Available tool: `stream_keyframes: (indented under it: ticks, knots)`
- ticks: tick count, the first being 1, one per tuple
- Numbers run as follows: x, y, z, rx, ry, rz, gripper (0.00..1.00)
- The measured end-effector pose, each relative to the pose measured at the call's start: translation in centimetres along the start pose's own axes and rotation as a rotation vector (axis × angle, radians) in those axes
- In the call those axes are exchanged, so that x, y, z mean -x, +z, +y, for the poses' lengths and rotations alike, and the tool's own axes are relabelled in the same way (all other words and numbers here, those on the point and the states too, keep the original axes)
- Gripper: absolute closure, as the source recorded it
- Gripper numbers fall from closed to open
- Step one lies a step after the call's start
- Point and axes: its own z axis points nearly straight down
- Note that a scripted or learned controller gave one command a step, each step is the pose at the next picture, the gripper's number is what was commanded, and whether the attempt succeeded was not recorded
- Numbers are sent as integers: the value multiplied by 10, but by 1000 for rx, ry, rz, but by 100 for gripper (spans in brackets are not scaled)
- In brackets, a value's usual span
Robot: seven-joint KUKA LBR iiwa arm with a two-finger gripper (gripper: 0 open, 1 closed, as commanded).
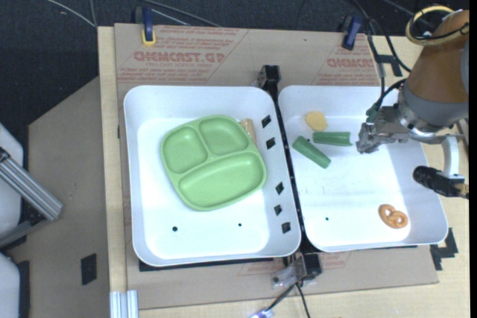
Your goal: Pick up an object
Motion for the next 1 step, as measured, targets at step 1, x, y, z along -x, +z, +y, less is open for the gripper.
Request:
stream_keyframes:
  ticks: [1]
  knots:
    - [-7,-48,6,-1,-1,0,100]
